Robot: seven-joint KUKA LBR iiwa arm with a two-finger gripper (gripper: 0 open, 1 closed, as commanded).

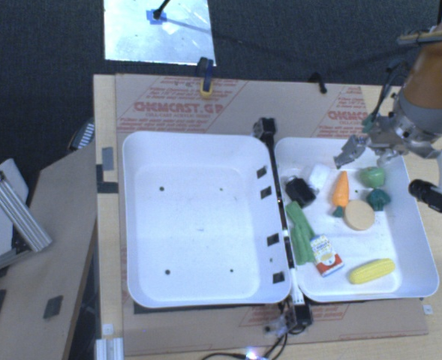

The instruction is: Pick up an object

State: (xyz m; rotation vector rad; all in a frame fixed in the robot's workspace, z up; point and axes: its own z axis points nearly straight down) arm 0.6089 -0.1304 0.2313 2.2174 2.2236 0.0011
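The gripper point(371, 150) hovers just above the orange carrot point(341, 189) in the right bin point(416, 276), carrying nothing, presumably lining up a pick; whether the claw is spread or pressed together I cannot tell. The carrot is a slim tapered toy lying lengthwise, green ball point(372, 176) just beside it, round tan disc point(359, 216) touching its lower end.

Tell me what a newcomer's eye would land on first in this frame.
Probably the cluster of colourful toy food in the right bin: an orange carrot, a yellow corn cob near the front and a green long piece by the divider. Next, the arm's gripper at that bin's back edge, beside a light green round piece.
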